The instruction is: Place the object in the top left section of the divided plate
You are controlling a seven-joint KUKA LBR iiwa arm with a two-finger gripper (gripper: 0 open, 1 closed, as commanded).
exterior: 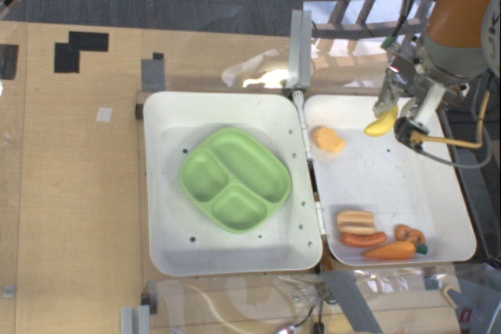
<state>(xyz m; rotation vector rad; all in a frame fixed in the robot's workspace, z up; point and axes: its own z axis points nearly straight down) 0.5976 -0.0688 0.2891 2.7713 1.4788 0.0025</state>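
The green divided plate (235,179) lies in the left bin (164,129), with three hollow sections and nothing in them. My gripper (394,121) hangs over the far part of the right bin (446,192), well to the right of the plate. A small yellow banana (381,124) sits between its fingertips (384,105), and the fingers are closed on it. The banana appears slightly above the bin floor.
In the right bin lie an orange lump (329,140) near the divider, and a hot dog (357,221), a red sausage (363,238), a carrot (391,250) and a small orange piece (409,233) along the near edge. A metal post (300,51) rises behind the bins.
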